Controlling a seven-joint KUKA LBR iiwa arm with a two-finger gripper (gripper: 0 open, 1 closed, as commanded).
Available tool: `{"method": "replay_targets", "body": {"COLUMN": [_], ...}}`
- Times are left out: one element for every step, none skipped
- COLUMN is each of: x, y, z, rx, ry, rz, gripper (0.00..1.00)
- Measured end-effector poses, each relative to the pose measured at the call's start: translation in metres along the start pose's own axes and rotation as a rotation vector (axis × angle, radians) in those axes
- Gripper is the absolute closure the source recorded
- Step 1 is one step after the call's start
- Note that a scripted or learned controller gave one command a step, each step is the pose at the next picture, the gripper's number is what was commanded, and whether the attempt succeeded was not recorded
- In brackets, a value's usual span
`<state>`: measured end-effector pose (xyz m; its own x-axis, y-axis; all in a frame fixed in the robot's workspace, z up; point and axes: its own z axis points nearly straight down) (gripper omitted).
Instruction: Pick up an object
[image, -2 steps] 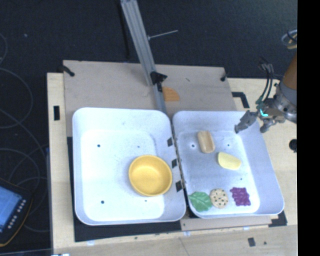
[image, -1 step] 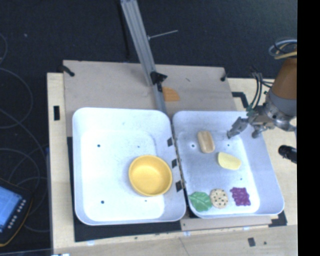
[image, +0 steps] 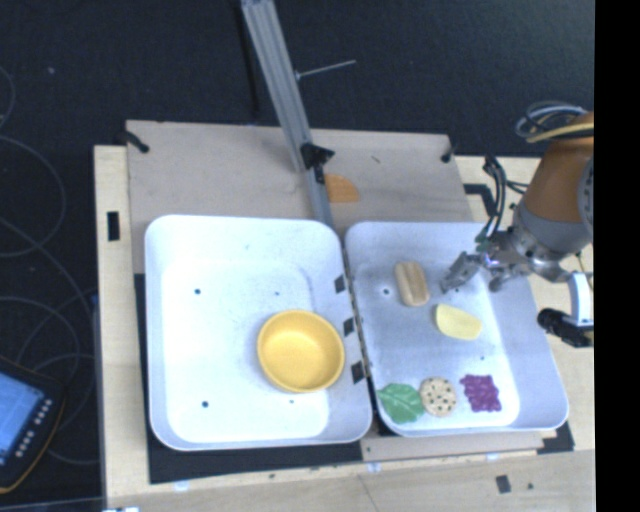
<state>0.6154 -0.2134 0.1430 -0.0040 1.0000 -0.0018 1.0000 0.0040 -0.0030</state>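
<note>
Overhead slanted view of tabletop (image: 115, 300) bearing two shallow white bins side by side. Left bin (image: 200, 260): one yellow bowl (image: 300, 350), upright, toward the near right corner. Right bin (image: 520, 390): five candidate objects. Tan bread-like piece (image: 411, 283) near the far left of the bin; pale yellow slice (image: 458, 322) just beyond centre; along the near wall, from left to right, green leaf-shaped piece (image: 400, 401), round speckled cookie (image: 437, 396) touching or nearly touching it, and purple grape cluster (image: 482, 392) just beside.

Arm entering from the right, orange band above the wrist. End effector (image: 478, 272) positioned over the far right part of the right bin, between the bread-like piece and the bin's right wall, just above the yellow slice. Fingers (image: 457, 275) apparently spread, with nothing visible between them, though low resolution makes the exact gap hard to judge.

Progress, as judged from the scene: approach stage only. No object gripped, none lifted; all five pieces resting on the bin floor. Remaining: selection of a target (bread-like piece or yellow slice nearest), descent, closure, lift.

Writing and brands: none legible on bins, objects or arm. Handheld screen (image: 20, 415) at lower left lit blue, contents unreadable. Orange patch (image: 340, 189) on the board behind the bins, without readable text.
</note>
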Motion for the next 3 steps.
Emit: {"method": "replay_targets", "body": {"x": [-0.001, -0.002, -0.002], "y": [0.0, 0.002, 0.009], "z": [0.044, 0.03, -0.016], "rx": [-0.001, -0.008, -0.009], "ry": [-0.001, -0.003, 0.0], "rz": [0.002, 0.001, 0.0], "gripper": [0.0, 1.0, 1.0]}}
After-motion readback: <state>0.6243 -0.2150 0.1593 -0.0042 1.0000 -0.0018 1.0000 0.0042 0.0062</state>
